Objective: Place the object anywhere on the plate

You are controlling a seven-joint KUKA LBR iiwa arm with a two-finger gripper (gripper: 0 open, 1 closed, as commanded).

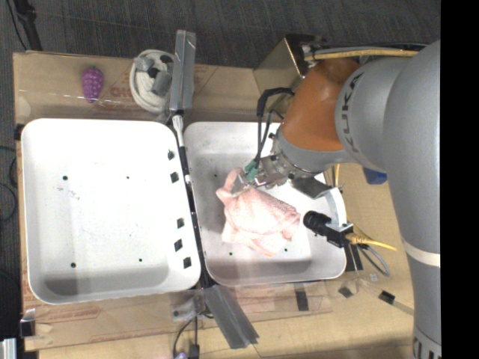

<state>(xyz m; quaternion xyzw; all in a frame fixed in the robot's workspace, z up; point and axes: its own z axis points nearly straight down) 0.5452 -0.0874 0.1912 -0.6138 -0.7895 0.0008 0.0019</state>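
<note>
- The pincer [251,175] sits low in the right bin [217,137], hanging from the grey arm [389,111] with its orange band.
- Directly below and beside the pincer's tip lies a crumpled pink cloth [258,215]. Its upper left corner rises to meet the pincer, and that corner seems pinched or at least touched there.
- I cannot tell how far apart the pincer's tips are; the wrist and cables hide them, so whether the cloth is truly held stays uncertain.
- The cloth looks soft, pale pink and wrinkled, bunched in folds and spreading away from the pincer toward the bin's near wall.
- No plate can be made out around the pincer. Across the divider from it stands the left bin [45,200].
- Judged from this, the task is at its start: the cloth rests on the bin floor, so the lift, the carry and the placing all remain.
- A limp cloth may slip from a corner grip.
</note>
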